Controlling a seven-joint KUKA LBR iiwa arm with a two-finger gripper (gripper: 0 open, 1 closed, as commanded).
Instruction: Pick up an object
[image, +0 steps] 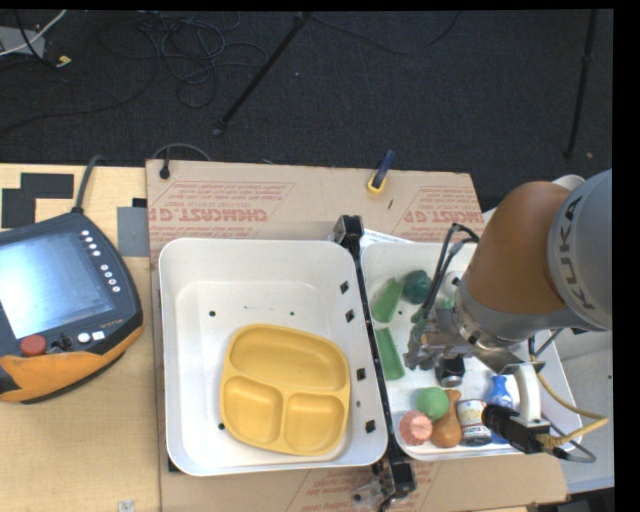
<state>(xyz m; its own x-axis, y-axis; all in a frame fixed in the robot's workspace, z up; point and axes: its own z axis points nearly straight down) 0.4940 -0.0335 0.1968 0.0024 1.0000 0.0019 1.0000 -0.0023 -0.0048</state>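
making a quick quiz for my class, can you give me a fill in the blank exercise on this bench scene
1. The yellow divided tray lies in the ____ bin as the camera sees it.
2. The tray has ____ compartments.
3. The arm hangs over the ____ bin, where a green ball and other small items lie.
4. The teach pendant beside the left bin has an ____ lower edge.

Missing words: left; three; right; orange

Yellow tray (285, 388), white bins (190, 290), green ball (433, 401), orange arm band (515, 250)
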